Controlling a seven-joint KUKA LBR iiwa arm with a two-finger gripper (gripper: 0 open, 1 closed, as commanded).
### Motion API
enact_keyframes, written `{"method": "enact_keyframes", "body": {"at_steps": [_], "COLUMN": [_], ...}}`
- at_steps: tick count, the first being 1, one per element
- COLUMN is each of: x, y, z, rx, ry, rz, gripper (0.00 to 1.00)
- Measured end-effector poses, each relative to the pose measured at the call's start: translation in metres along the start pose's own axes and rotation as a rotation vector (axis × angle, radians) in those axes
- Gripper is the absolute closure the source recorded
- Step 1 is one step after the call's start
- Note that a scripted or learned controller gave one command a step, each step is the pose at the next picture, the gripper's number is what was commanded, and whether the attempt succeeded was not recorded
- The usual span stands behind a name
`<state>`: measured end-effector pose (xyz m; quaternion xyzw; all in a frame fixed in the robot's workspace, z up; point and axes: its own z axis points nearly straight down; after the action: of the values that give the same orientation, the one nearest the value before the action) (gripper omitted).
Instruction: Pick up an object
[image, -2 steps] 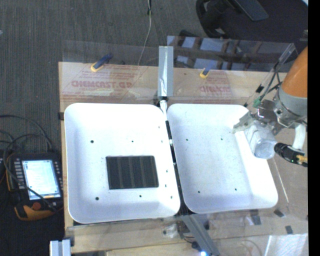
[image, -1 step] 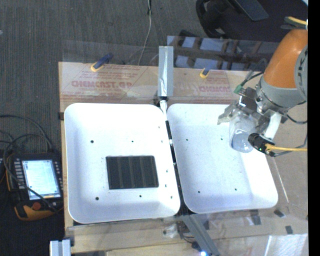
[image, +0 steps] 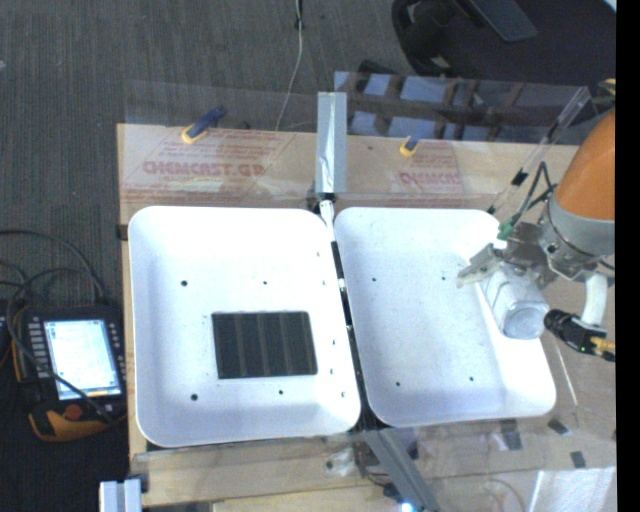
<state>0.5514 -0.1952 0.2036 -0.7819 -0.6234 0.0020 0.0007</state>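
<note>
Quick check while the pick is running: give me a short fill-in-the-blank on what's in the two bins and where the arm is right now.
1. The dark ribbed mat lies in the ____ bin.
2. The gripper hangs over the ____ bin.
3. The clear cup lies near that bin's ____ edge.

Missing words: left; right; right

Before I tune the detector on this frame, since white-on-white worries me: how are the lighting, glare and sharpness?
Camera view: even, diffuse light, with soft shading along the rims of the left bin and right bin. The dark ribbed object stands out crisply. The pale, translucent object under the gripper nearly blends into the white. The handheld screen is blown out. The whole picture is slightly soft.
</note>
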Motion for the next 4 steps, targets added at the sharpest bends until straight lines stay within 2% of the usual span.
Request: {"method": "enact_keyframes", "body": {"at_steps": [1,2,3,4], "x": [-0.025,-0.007,-0.03,0.001], "y": [-0.024,-0.014,-0.063,-0.053], "z": [0.014,-0.038,-0.036,-0.078], "rx": [-0.001,-0.001,0.0,-0.001], "ry": [0.003,0.001,0.0,0.002], "rz": [0.189,0.189,0.161,0.015], "gripper": [0.0,0.0,0.0,0.0]}}
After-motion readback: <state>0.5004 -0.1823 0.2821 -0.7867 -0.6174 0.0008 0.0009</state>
